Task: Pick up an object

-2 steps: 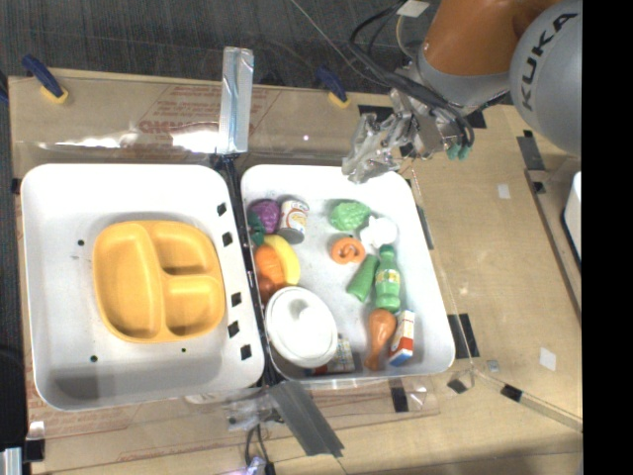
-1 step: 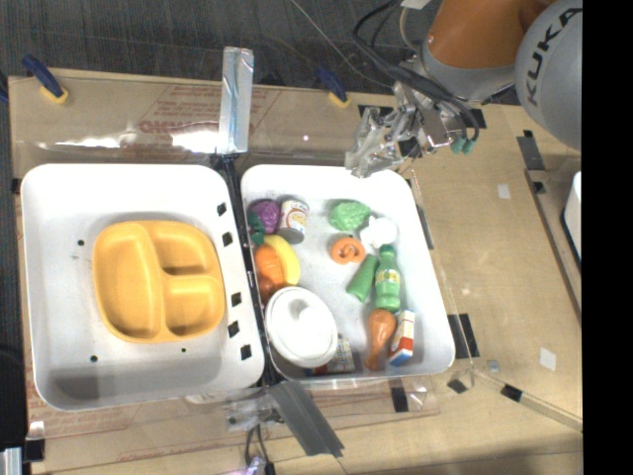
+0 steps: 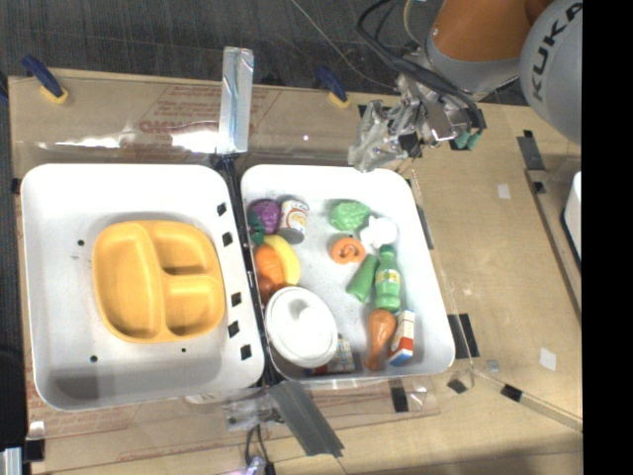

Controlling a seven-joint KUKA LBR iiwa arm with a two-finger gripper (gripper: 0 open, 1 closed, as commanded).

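My gripper [image 3: 379, 144] hangs over the far rim of the right bin [image 3: 427, 265], just past its back edge and above the bench. Nothing shows in its grip. Several toy foods lie in this bin. Purple grapes [image 3: 262, 214] and a small can [image 3: 294, 216] sit at the back left, with a green leafy piece [image 3: 348, 214] and a white piece [image 3: 378, 233] nearest the gripper. Further forward are an orange ring [image 3: 345, 250], a green bottle [image 3: 388, 277], a banana [image 3: 287, 257], a white bowl [image 3: 300, 327], a carrot [image 3: 381, 332] and a small carton [image 3: 403, 336].
The left bin [image 3: 49, 265] holds a yellow divided plate [image 3: 158, 277]. A silver taped strip [image 3: 236, 97] stands up behind the seam between the bins. Cables trail from the arm's wrist [image 3: 475, 18] at the upper right.
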